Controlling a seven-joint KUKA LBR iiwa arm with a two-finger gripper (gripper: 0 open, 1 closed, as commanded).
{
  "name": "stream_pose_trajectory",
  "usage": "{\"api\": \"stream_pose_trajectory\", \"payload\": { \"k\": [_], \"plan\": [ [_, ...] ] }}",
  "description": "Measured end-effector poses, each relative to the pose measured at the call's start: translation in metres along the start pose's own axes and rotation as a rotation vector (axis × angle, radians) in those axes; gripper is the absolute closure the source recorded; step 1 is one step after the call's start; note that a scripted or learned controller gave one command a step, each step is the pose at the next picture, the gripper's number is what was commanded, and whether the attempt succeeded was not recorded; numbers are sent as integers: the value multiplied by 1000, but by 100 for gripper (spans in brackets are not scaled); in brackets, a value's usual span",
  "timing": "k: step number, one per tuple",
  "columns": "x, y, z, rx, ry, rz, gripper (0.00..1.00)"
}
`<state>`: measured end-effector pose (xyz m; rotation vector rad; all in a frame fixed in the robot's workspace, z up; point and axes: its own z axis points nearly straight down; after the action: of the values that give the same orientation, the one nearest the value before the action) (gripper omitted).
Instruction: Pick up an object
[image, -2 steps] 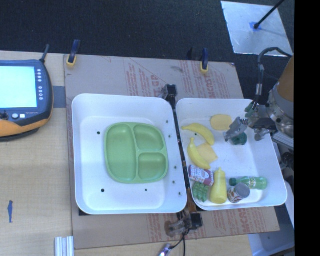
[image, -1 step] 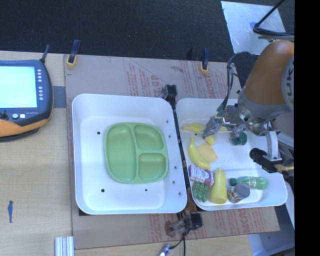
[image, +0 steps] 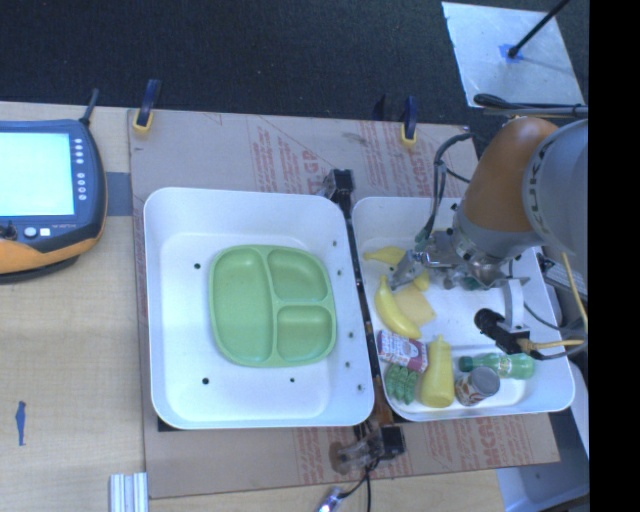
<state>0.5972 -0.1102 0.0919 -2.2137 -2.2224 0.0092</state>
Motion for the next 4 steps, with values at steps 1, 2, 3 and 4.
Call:
{"api": "stream_pose_trajectory", "payload": {
  "k": [1, 2, 3, 4],
  "plan": [
    [-34, 56, -1, -3, 0, -1, 0],
    [-23, 59, -1, -3, 1, -2, 0],
    [-13, 59, 0, -1, 1, -2, 0],
    [-37, 59, -1, -6, 0, 1, 0]
  ]
}}
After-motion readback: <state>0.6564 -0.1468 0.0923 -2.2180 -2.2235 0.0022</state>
